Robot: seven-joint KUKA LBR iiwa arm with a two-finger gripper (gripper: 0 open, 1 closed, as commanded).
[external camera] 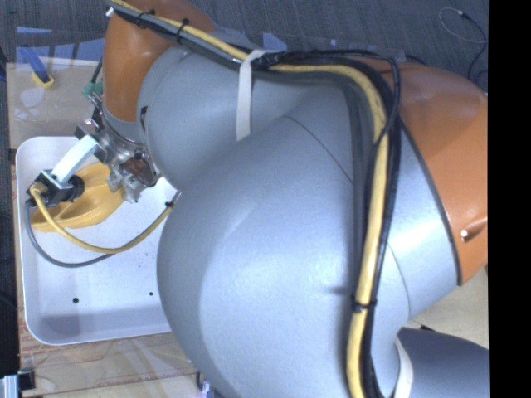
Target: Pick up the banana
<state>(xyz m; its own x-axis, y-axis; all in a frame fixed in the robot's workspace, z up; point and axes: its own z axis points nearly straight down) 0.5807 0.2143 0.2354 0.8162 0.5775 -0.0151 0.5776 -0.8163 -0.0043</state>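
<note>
We see the grey arm (290,222) across most of the frame, its gripper (133,172) low at the left over the white bin (91,313). The banana (87,207) lies in the upper part of that bin, just left of the gripper. We cannot tell whether the gripper is released, clenched or grasping anything.

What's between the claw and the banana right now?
Nothing that shows: in the camera view the claw overlaps the right end of the banana in the white bin, with no gap or other thing between them.
</note>
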